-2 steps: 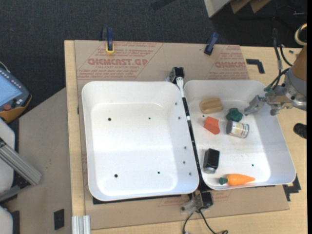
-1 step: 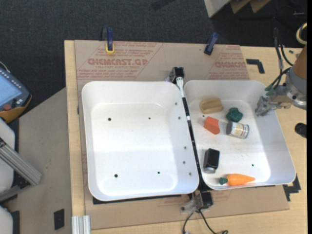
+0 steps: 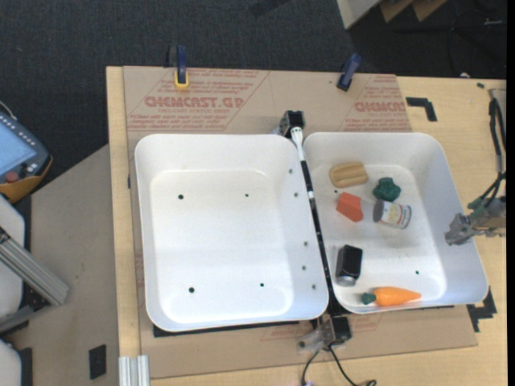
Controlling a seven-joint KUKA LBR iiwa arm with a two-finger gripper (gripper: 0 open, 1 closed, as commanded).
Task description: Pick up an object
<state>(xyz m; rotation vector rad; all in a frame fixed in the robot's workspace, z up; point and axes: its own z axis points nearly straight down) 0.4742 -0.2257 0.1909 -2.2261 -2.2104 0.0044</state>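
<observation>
We see only part of the hand (image 3: pixel 463 230) at the right edge, its arm cut off there, and cannot tell how it is set. The label on the small jar (image 3: pixel 393 214) is too small for us to read.

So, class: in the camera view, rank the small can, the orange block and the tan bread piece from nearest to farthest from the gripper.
Gripper sits at the right bin's right rim.
1. Small can, mid-bin, nearest.
2. Orange block, further left.
3. Tan bread piece, upper left, slightly farther.
</observation>
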